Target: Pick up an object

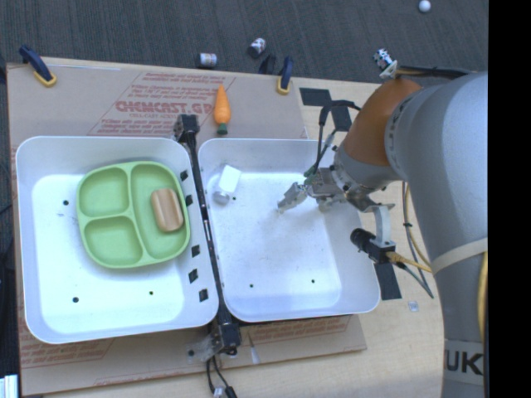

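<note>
Lying left of gripper (292, 199), white block (227, 177)

Two white bins (50, 305) sit side by side on the bench. The left one holds one green divided plate (116, 222) with three compartments and one brown bread roll (167, 210) on it, and the right one holds one small white block (226, 178). Behind the bins lie one orange carrot (221, 106) and two blue clamps (37, 65).
</note>
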Action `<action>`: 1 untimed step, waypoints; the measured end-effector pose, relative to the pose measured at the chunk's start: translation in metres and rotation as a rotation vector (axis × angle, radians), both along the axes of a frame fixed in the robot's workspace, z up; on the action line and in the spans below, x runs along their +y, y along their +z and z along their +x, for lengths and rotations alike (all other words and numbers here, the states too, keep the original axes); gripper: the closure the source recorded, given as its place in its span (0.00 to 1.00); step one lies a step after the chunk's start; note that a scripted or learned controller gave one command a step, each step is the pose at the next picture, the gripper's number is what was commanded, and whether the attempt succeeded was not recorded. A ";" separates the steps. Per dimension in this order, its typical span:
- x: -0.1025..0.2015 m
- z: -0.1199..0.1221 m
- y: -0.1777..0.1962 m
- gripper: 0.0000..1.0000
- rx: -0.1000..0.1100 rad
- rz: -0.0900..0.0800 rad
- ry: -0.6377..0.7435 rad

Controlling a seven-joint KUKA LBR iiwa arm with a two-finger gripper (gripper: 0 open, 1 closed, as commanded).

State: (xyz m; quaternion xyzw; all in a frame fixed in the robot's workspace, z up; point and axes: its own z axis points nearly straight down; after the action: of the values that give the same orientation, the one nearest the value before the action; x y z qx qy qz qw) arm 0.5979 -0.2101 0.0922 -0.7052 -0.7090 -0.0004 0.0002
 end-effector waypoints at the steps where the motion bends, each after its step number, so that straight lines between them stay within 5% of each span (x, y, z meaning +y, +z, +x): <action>1: 0.000 0.000 0.010 1.00 0.001 0.000 0.004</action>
State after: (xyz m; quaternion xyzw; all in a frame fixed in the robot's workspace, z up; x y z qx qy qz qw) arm 0.5982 -0.2099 0.1024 -0.7036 -0.7106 -0.0002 0.0004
